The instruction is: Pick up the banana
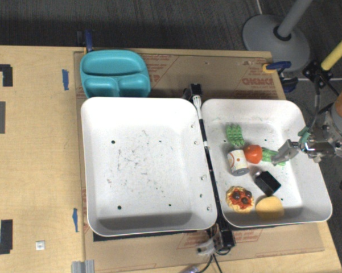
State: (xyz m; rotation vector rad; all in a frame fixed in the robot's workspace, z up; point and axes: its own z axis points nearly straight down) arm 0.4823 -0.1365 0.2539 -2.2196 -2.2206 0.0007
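Observation:
A yellow rounded piece [269, 207] lies in the right bin [310, 175] near its front wall; it is the only yellow thing here, and I cannot tell whether it is the banana. My gripper [286, 150] reaches in from the right over the bin's right half. Its tip hangs by the green end [271, 154] of a red toy vegetable [252, 153], well behind the yellow piece. Nothing yellow is at the gripper.
Also in the right bin are a green ridged piece [234, 134], a white cup [237, 160], a black block [267, 182] and a small pizza toy [240, 198]. The left bin [142, 164] lies beside it, with a teal tray [115, 73] behind.

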